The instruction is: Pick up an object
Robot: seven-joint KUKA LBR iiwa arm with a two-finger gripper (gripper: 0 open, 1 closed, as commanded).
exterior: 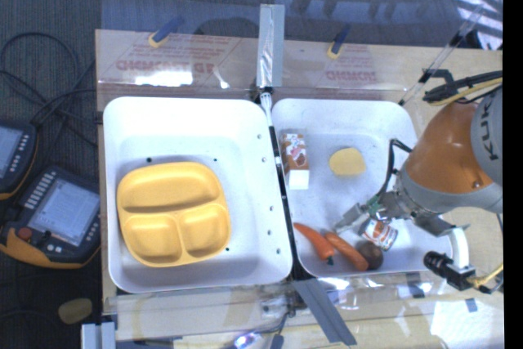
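Bins: left bin (pixel 122 127) holds a yellow tray (pixel 172 211); fingers (pixel 372 218), spread unclear, over right-bin carrot (pixel 327 243).

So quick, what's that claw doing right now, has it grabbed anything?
Claw: low in the right bin, right by a small can; open, shut or holding cannot be told.

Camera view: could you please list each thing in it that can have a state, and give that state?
Yellow tray: flat, right way up, in the left bin.
Carrot: lying on its side, right bin.
Small can: tipped on its side, under the gripper.
Brown packet: lying flat beside the divider.
Yellow disc: lying flat.
White block: resting flat.
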